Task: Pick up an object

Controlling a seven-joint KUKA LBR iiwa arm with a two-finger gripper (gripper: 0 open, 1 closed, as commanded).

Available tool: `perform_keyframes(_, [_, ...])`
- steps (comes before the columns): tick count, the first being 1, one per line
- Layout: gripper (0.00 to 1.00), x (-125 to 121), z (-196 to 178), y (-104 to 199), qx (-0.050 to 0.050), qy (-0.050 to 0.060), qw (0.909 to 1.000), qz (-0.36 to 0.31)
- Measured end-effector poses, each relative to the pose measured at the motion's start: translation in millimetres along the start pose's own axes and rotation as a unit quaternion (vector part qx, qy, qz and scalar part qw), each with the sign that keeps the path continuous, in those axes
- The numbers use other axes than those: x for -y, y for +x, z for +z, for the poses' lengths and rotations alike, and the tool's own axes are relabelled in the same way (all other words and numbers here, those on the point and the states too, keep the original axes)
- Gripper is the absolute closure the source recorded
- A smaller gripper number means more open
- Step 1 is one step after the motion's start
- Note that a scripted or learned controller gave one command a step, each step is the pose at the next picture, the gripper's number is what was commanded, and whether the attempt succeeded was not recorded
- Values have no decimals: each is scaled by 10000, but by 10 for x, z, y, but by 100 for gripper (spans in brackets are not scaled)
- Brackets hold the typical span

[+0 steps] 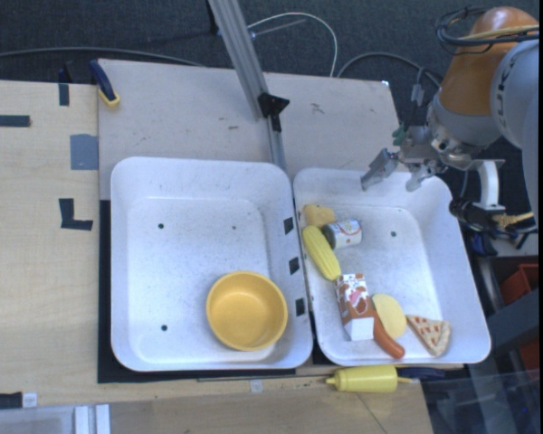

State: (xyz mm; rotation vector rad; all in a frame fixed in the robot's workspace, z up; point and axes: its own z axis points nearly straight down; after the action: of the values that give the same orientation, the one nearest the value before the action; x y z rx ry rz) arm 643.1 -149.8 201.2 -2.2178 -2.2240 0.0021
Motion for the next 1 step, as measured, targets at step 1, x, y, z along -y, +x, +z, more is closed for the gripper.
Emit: perform_keyframes(1, [0,0,0,-1,2,2,10000,1])
